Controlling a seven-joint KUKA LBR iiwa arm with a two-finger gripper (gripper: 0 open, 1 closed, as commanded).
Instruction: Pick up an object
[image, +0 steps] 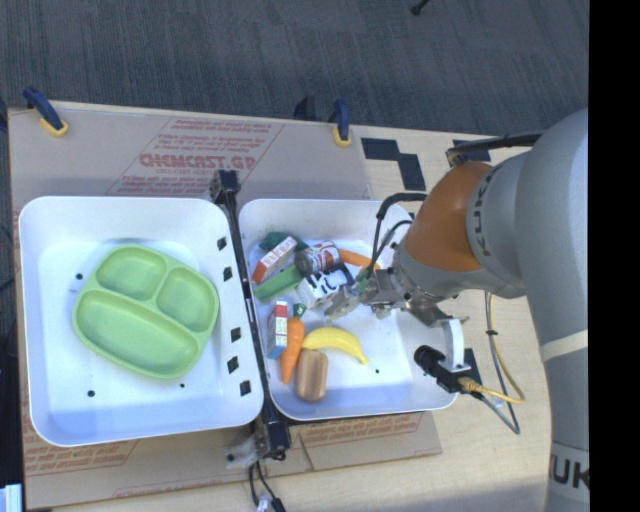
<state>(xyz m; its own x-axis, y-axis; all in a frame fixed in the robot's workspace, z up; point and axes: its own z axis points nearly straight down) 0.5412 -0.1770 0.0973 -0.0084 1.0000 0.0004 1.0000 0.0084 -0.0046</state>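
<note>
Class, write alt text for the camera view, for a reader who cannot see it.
A grey robot arm with an orange band reaches from the right into the right white bin, its gripper low among a pile of toy food including a banana and a carrot. The left white bin holds a green divided plate.

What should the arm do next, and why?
Probably lower a little and close on something. The gripper sits low in the right bin, among the clutter near a can, with a banana and carrot just below it. I cannot see anything between its fingers.
</note>
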